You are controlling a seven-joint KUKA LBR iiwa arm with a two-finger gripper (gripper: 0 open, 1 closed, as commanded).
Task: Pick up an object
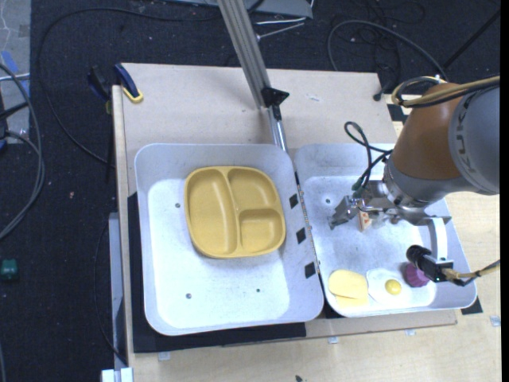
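Arm [445, 146]: I am reaching in from three o'clock, my grey body and orange band lying over the far right corner of the right bin.

Pincer [343, 213]: I am hanging it over the upper middle of the right bin [318, 177], pointing toward nine o'clock. Whether it is touching the floor I cannot tell.

Pincer state: my fingers are showing as a small dark metal cluster; how far apart they are standing I cannot tell, and I am seeing nothing between them.

Pale yellow piece [348, 285]: it is lying flat at the near edge of the right bin, at six o'clock from my pincer and well apart from it.

White piece with yellow centre [388, 286]: it is lying just beside the pale yellow piece, at its three o'clock.

Purple object [414, 274]: it is sitting in the near right corner of the right bin, just beside a black cable fitting [425, 261].

Yellow divided plate [235, 211]: it is resting upright in the left bin [215, 305], toward that bin's twelve o'clock side, at nine o'clock from my pincer.

Bench [199, 94]: it is carrying both bins side by side.
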